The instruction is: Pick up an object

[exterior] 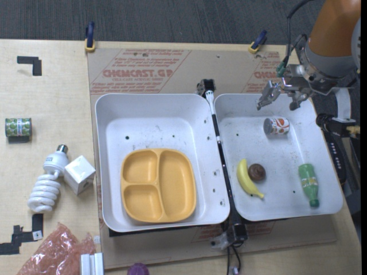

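Note:
My gripper (281, 99) hangs over the back of the right bin (229, 110), its two fingers spread open with nothing between them. Just in front of it a small red and white can (277, 125) lies on its side on the bin floor, apart from the fingers. Nearer the front of that bin a yellow banana (249, 179) rests against a small brown round object (257, 172). A green bottle (308, 184) lies at the front right corner.
A yellow divided plate (159, 184) fills most of the left bin (106, 148). On the bench to the left lie a spiral light bulb (46, 185), a white cube (79, 174), a green can (18, 128) and a pink mesh bag (54, 251).

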